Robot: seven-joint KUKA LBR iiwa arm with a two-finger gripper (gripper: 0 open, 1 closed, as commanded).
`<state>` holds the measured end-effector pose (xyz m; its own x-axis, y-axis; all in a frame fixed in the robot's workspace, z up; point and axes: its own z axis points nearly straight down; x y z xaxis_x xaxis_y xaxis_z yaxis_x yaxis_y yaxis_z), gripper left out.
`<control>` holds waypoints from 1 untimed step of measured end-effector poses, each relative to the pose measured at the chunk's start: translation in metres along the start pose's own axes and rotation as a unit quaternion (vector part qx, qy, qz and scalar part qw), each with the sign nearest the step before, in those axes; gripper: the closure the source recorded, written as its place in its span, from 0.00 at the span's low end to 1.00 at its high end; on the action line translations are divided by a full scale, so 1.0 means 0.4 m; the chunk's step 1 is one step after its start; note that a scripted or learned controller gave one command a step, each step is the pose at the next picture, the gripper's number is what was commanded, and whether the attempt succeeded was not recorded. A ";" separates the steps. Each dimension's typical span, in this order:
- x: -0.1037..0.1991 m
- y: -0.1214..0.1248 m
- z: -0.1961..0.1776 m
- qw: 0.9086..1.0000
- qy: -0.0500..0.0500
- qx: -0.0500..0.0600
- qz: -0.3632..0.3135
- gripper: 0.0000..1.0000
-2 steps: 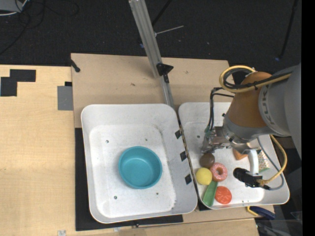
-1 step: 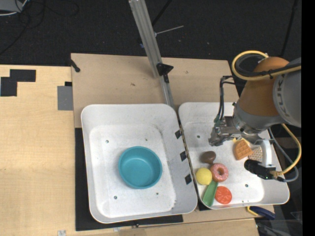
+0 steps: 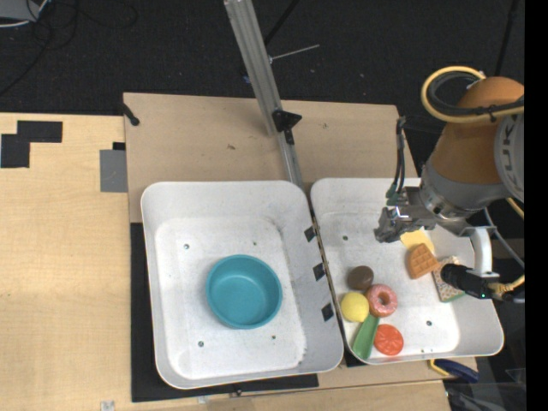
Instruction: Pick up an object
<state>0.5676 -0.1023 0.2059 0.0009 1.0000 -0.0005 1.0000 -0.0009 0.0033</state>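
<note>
While the arm is reaching in from the right, I am watching the gripper hovering over the upper middle of the right bin, with nothing visibly between its tips; whether it is spread or closed I cannot tell. Most of the toys are lying below it, toward the near edge: a brown ball, a yellow lemon, a pink donut, a green stick and a red disc. Nearest, I judge, is the orange piece, sitting just to the lower right, partly under the wrist. A blue bowl is sitting in the left bin.
</note>
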 end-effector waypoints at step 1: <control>-0.001 0.002 -0.130 1.000 0.000 0.000 0.000 1.00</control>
<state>0.5683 -0.1029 0.2578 0.0007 1.0000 -0.0005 1.0000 -0.0007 0.0037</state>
